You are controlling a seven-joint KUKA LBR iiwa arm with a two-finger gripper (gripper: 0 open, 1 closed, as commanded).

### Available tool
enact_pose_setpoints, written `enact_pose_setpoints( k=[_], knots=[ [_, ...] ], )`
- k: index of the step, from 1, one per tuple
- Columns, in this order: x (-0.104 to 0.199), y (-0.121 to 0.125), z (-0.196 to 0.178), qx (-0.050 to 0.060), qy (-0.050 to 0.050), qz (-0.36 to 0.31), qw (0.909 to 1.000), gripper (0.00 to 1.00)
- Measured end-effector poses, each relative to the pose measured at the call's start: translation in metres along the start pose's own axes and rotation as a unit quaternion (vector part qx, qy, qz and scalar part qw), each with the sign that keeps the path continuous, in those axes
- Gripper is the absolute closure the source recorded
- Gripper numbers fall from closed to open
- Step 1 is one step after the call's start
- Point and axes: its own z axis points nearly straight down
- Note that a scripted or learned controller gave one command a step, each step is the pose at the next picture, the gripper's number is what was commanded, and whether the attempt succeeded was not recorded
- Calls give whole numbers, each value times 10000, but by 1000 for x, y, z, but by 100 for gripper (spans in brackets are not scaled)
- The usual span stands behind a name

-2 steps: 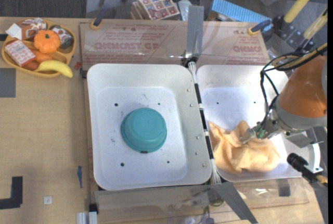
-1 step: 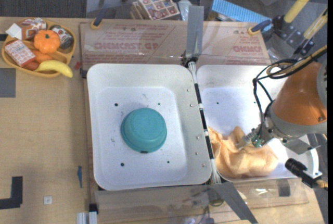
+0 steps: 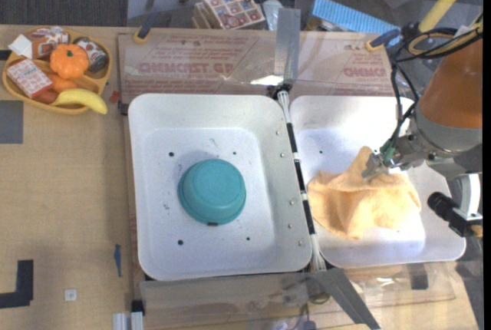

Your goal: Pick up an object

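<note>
A crumpled yellow cloth [image 3: 360, 202] lies in the right bin [image 3: 337, 117]. One corner of it is drawn up into a peak that ends between the fingers of my gripper [image 3: 380, 164]. The gripper is shut on that peak, low over the bin's middle, with the grey and orange arm [image 3: 456, 102] reaching in from the right. In the left bin [image 3: 146, 129] a teal bowl [image 3: 212, 191] sits upside down near the centre, well away from the gripper.
A yellow dish of toy fruit with a banana and an orange pumpkin [image 3: 57, 75] stands on the bench at the far left. Cardboard flaps [image 3: 199, 64] line the back of both bins. A metal strip [image 3: 295, 167] divides the bins.
</note>
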Motion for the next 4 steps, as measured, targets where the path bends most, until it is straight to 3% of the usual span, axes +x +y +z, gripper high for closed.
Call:
enact_pose_setpoints(
  k=[1,2,3,4],
  knots=[
    [0,0,0,-3,-1,0,10000,0],
    [-15,-48,96,-70,-23,117,9999,0],
    [-18,-48,85,-95,-47,137,9998,100],
    [1,11,43,4,1,625,9980,100]
  ],
)
